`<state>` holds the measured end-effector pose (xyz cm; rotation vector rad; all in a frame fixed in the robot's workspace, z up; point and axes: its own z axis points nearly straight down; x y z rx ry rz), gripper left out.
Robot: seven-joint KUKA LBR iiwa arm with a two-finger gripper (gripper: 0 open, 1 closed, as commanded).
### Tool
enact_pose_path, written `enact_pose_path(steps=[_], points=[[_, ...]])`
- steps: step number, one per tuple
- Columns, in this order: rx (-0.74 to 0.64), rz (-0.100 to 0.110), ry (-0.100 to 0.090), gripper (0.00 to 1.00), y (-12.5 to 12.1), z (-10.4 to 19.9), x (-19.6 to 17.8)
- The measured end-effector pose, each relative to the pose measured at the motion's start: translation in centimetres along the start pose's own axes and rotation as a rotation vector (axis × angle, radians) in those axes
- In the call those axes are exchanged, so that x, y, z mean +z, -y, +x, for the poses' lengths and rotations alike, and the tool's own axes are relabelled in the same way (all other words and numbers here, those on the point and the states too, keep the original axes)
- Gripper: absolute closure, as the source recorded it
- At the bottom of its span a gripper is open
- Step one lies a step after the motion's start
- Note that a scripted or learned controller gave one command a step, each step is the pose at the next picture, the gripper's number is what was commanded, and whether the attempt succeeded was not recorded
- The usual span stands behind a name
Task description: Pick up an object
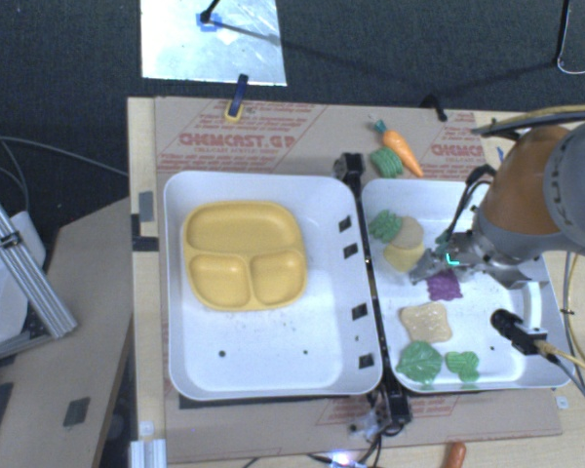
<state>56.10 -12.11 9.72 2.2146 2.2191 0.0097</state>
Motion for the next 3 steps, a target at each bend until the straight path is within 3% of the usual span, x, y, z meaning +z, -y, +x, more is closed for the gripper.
enact_pose_path(steps=[1, 2, 3], points=[[-0.001, -0.003, 0.0, 1.0, -0.1, 0.0, -1.1], [0.0, -0.002, 0.0, 0.0, -0.1, 0.0, -1.1], [-0.001, -0.005, 0.0, 1.0, -0.2, 0.0, -2.2]])
